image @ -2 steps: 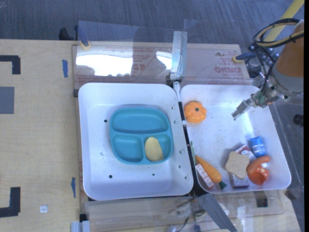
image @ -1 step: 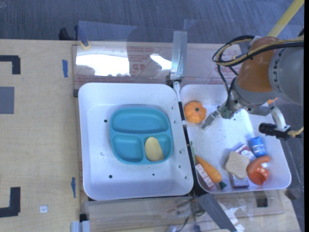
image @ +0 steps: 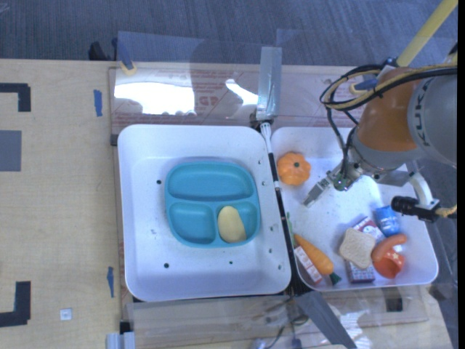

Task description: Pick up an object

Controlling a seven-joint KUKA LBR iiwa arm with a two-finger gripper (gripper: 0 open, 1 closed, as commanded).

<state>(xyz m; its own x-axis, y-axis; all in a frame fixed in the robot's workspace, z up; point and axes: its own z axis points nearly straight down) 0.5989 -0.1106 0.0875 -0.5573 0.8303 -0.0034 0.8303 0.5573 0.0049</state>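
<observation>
Down at the near rim of the right white bin (image: pixel 429 267) lie a long orange carrot (image: pixel 317 254), a tan bread slice (image: pixel 357 246) and a red piece (image: pixel 389 260), all well off from the action. Up top, the tool (image: pixel 318 192) hangs over bare bin floor, its two metal fingers looking slightly spread with nothing between them. Closest target: the small round orange pumpkin (image: pixel 293 169), just beside the fingertips, up and to the camera view's left, near the divider.

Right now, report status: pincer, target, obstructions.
Pincer low in right bin, holding nothing visible. Small orange pumpkin nearest, just left. Carrot and other items lie apart, toward the bin's front.
</observation>
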